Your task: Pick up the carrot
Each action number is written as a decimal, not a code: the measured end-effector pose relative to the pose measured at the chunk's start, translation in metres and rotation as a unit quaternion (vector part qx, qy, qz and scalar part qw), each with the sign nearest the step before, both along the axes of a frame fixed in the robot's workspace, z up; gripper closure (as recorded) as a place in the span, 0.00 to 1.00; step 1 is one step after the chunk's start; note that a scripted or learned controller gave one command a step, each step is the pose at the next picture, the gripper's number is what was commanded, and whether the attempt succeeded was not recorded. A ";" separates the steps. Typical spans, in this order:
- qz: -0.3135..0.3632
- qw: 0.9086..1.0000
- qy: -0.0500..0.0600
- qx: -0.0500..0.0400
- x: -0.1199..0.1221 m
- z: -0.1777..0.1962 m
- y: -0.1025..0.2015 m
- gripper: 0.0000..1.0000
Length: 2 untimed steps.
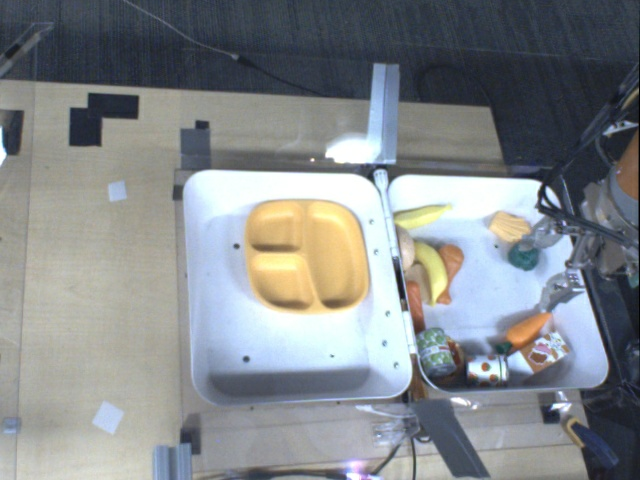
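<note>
gripper: two-finger metal gripper (556, 260) spread open, holding nothing | carrot: tapered orange carrot (527, 329) lying in right shallow white bin (470, 190), just below fingertips | progress: grasp not yet made; closing and lifting remain

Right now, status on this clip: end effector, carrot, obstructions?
End effector open, above right bin, holding nothing. Carrot lying free by the near wall. Juice carton and can crowd it.
</note>
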<state>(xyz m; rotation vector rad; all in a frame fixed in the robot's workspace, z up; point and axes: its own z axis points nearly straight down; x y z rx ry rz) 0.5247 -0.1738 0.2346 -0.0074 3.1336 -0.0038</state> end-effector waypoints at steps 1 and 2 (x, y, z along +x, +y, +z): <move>0.038 0.999 0.001 0.000 -0.031 -0.098 -0.028 0.00; -0.067 0.998 -0.003 0.000 0.036 -0.145 -0.031 0.00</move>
